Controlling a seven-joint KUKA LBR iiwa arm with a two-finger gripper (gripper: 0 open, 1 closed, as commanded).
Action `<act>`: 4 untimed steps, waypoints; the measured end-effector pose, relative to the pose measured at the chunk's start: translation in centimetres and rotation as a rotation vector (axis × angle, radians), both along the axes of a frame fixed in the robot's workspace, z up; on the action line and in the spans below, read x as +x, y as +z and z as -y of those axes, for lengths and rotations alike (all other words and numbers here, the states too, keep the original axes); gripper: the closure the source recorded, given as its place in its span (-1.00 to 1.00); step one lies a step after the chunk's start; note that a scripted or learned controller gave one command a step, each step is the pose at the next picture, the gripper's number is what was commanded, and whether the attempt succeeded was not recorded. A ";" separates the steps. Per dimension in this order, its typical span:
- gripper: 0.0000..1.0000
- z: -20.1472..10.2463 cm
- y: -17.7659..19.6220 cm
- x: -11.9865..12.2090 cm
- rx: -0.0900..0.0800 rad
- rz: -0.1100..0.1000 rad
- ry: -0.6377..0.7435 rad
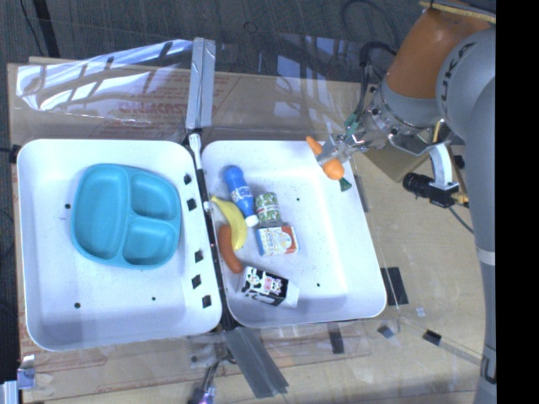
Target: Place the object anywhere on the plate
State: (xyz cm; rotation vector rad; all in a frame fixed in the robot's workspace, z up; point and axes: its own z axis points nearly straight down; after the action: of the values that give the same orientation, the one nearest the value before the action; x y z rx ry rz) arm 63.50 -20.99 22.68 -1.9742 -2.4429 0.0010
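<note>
Camera view: claw [335, 160] pinches an orange carrot [330, 163] over the right bin's [354, 251] upper right rim, well apart from the blue plate [126, 215].

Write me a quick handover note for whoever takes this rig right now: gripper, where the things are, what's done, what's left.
Gripper: over the upper right rim of the right bin, an orange carrot-like object at its fingertips; whether it is really gripped cannot be told.
Blue divided plate: in the left bin, nothing on it.
In the right bin: blue bottle, banana, sausage, green can, small carton, cow-print carton.
Done: nothing placed yet.
Left: confirm the grasp, carry the object across the divider, set it on the plate.
</note>
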 end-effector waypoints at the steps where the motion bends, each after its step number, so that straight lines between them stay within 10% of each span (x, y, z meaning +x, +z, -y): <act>1: 1.00 -10.2 -1.9 2.2 0.001 -0.004 -0.091; 4: 1.00 -28.5 -3.6 -2.3 0.000 -0.007 0.209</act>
State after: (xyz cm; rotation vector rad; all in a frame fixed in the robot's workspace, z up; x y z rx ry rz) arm 61.25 7.54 19.05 -1.7054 -2.6312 0.0082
